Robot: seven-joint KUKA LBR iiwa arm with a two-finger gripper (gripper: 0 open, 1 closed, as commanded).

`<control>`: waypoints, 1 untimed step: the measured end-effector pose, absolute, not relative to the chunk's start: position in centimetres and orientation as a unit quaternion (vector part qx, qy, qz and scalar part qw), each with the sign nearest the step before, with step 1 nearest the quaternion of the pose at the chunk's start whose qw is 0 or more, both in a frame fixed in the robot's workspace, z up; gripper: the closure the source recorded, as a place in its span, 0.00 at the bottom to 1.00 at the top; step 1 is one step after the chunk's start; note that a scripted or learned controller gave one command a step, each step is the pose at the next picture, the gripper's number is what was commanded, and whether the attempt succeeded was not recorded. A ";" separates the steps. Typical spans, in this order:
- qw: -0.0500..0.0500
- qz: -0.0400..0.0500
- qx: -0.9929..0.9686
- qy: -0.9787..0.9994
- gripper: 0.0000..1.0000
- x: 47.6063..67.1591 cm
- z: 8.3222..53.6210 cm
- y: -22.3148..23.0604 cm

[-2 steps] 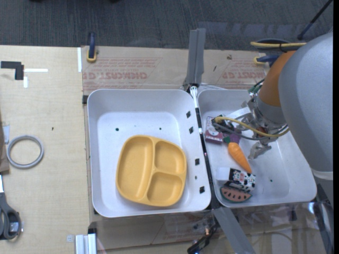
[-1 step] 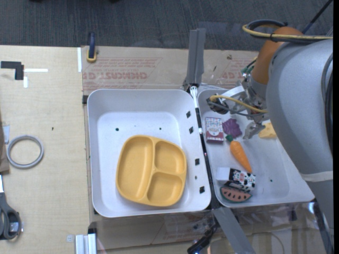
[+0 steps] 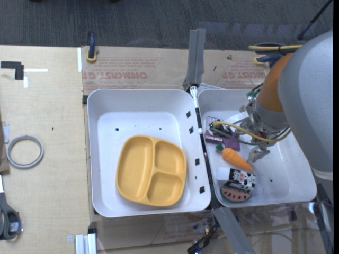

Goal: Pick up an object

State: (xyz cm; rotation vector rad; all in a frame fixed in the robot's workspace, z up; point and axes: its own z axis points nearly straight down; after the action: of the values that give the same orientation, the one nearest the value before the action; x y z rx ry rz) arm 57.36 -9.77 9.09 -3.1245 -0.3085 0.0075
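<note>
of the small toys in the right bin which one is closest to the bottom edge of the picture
The watermelon slice toy, dark with a red face, lies lowest in the right white bin. The black-and-white cow-patterned block and the orange toy carrot sit above it.

An orange toy carrot [image 3: 237,159] lies tilted near the middle of the right bin [image 3: 296,189], its thicker end toward the bin's left wall. Toward the near edge, a small black-and-white patterned block [image 3: 241,178] sits just above a watermelon-slice toy [image 3: 235,194]. Near the left wall, farther back, lies a purple item [image 3: 221,135] tangled with yellow cable.
</note>
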 end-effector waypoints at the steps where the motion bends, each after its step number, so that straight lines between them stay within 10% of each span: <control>1: 0.000 0.002 -0.988 -0.154 0.00 64.5 9.1 -9.4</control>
State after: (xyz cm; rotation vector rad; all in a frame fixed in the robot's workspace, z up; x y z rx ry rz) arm 64.48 -9.38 9.07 -3.1029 -0.4852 0.0074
